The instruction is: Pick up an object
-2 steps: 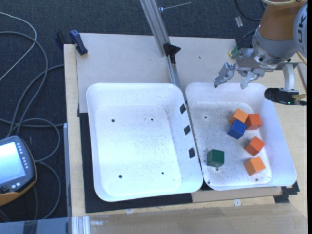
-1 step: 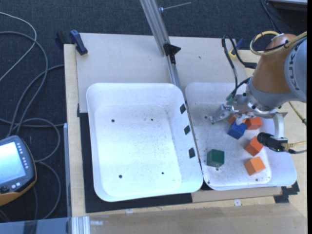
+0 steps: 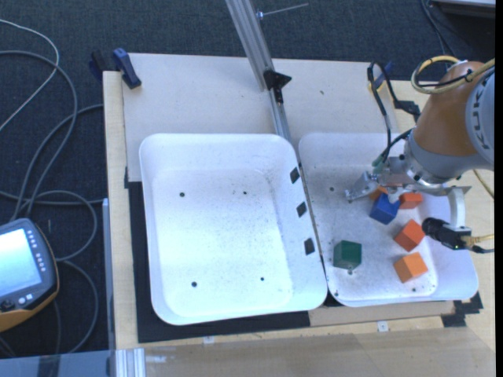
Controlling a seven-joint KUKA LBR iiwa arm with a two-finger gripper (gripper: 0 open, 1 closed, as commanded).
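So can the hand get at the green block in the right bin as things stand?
Probably yes. The green block sits alone near the right bin's front-left corner, nothing on top, apart from the blue block. The hand hovers further back; the bin wall beside the block might crowd a finger.

Five small blocks sit in the right-hand bin (image 3: 440,289): a blue cube (image 3: 383,209) tilted beside a partly hidden orange block (image 3: 410,200), two more orange cubes (image 3: 409,235) (image 3: 410,267) below, and a green cube (image 3: 347,254) near the front left.
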